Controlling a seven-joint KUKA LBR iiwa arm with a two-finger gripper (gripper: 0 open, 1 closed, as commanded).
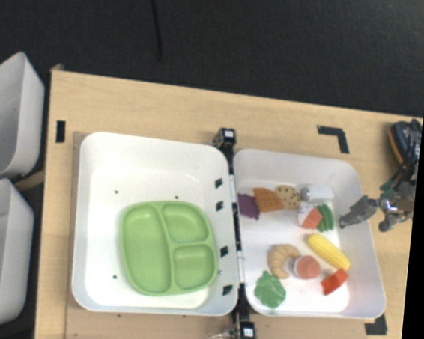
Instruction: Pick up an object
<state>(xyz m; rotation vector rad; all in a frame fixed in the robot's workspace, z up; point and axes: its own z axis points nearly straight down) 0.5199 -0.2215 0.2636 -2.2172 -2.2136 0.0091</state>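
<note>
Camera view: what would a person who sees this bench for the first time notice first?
Probably the green divided plate, lying alone in the left bin. Next comes the cluster of small toy foods in the right bin, among them a yellow corn cob, a croissant and a green leafy piece. The gripper hangs at that bin's right edge.

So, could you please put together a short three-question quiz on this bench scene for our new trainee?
1. True or false: the green divided plate lies in the left bin.
2. Which item lies nearest the gripper? A) croissant B) yellow corn C) green leafy piece
3. Fill in: the plate has ___ compartments.

Key: 1 true; 2 B; 3 three.
</note>
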